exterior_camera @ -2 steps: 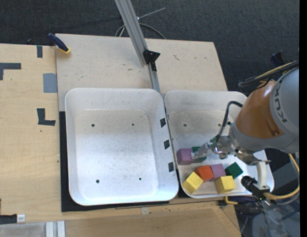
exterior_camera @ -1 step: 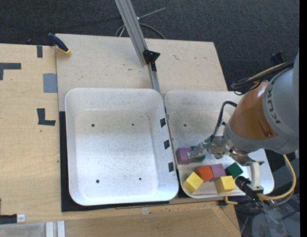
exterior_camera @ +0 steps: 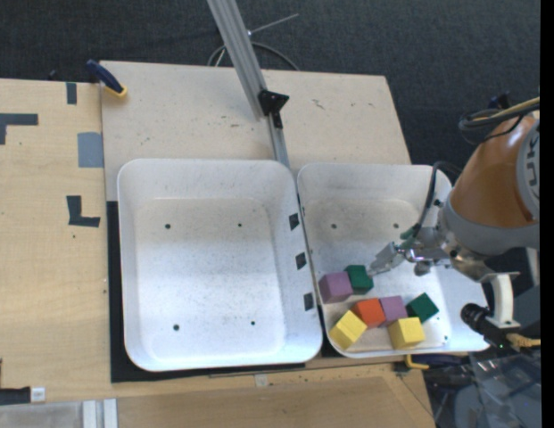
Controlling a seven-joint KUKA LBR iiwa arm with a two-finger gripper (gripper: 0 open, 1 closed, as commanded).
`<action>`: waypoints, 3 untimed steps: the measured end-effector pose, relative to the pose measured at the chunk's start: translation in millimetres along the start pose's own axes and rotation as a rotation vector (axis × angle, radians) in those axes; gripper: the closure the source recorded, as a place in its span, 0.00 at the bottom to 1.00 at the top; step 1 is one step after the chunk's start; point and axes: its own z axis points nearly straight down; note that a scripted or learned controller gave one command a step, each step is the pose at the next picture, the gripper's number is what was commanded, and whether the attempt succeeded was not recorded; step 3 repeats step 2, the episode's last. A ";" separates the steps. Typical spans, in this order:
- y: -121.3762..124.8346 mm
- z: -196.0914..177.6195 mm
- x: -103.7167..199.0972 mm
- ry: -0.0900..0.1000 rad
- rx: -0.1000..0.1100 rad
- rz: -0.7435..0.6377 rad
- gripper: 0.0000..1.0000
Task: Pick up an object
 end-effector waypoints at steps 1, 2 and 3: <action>2.7 70.0 15.3 0.003 -0.006 -0.002 0.00; 41.2 -94.3 -7.5 0.000 -0.002 -0.002 0.00; 41.2 -94.3 -7.5 0.000 -0.002 -0.002 0.00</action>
